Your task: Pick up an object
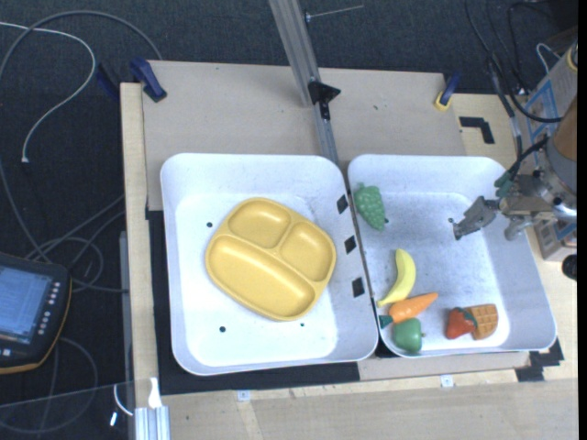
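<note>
The right bin holds a bunch of green grapes by its left wall. A yellow banana, an orange carrot and a green pepper lie near its front left corner. A red and orange toy food piece rests at the front. My gripper hangs over the right half of this bin, open, with nothing between its fingers. It is well apart from all the toys.
The left bin carries a yellow divided plate. A metal pole rises behind the wall between the bins. Cables lie on the dark floor at left, and a tablet sits at the far left.
</note>
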Tool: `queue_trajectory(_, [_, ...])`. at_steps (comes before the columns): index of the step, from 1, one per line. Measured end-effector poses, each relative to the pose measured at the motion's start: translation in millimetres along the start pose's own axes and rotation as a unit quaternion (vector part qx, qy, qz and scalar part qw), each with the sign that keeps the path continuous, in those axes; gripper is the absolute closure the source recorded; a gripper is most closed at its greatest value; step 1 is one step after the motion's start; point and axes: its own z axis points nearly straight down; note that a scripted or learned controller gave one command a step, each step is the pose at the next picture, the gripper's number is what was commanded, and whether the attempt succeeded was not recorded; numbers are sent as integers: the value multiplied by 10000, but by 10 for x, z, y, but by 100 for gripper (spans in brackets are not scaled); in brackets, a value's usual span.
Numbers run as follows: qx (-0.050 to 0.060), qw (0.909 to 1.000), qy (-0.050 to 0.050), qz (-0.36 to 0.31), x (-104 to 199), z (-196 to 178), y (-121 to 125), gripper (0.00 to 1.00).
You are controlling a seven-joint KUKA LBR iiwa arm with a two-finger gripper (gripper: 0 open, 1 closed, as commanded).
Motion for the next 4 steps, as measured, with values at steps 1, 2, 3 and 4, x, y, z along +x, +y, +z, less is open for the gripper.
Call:
queue_trajectory(1, [0,10000,1,1,4,430,-42,0])
queue_trajectory(2, [9,10000,6,-5,95,982,12,0])
queue_trajectory(3, [-40,10000,-7,-8,88,836,33,100])
queue_trajectory(4, [-70,10000,-21,-14,188,268,27,100])
